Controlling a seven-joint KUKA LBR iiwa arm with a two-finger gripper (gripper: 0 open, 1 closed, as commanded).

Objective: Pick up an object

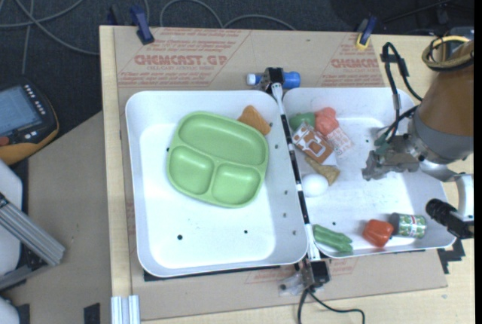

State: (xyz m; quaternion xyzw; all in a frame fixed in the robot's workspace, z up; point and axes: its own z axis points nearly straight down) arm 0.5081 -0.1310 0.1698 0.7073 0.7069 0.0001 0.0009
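Seems the approach step: nothing gripped yet, with the pincer (374, 166) low over bare floor of the right bin (361, 202), between the snack cluster (320, 142) to its left and the red piece (378, 232) and small can (410, 225) nearer. Calls next for a shift over one target and a descent. Reaches in from the right, grey wrist below the orange band (450, 108), tool tilted left and down; cannot tell the pincer's state.

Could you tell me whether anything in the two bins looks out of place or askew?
Only slightly: the orange piece in the left bin is wedged under the far rim of the green divided plate, partly hidden. Nothing looks spilled or damaged.
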